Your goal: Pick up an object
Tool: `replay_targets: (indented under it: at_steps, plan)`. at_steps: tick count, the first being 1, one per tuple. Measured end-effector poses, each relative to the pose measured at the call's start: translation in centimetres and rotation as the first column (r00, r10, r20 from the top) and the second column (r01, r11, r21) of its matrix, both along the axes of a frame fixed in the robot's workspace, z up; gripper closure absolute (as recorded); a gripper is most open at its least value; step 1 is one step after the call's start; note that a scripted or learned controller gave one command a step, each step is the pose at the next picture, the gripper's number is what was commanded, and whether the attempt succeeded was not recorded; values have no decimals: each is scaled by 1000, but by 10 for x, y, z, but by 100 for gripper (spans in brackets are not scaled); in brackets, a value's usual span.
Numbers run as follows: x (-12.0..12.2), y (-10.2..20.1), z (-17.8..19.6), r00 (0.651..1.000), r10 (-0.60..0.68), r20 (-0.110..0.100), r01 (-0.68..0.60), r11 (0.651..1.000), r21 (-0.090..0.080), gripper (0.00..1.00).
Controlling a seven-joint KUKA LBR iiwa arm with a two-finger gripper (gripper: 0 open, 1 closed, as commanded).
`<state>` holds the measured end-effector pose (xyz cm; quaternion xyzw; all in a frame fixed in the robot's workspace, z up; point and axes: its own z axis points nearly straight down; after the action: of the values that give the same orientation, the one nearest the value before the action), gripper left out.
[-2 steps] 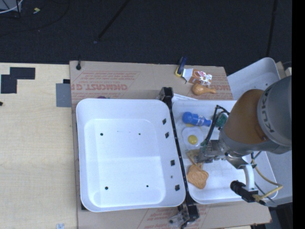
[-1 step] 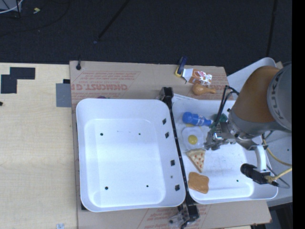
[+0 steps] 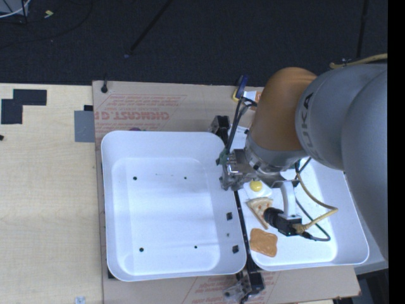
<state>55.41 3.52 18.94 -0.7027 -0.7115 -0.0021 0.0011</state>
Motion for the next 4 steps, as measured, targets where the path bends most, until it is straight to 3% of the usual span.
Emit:
replay_targets:
  at_steps: [1,2,3,4]
  plan:
    - [-29,46,-3,1000,-9,-7,8,1000,-3,100]
    - [-28,55,186,1000,-10,12,10,1000,0,100]
    - [-36,110,79,1000,-9,-11,9,1000,-6,100]
    - [-61,214,85,1000,-2,-6,2,1000,-2,100]
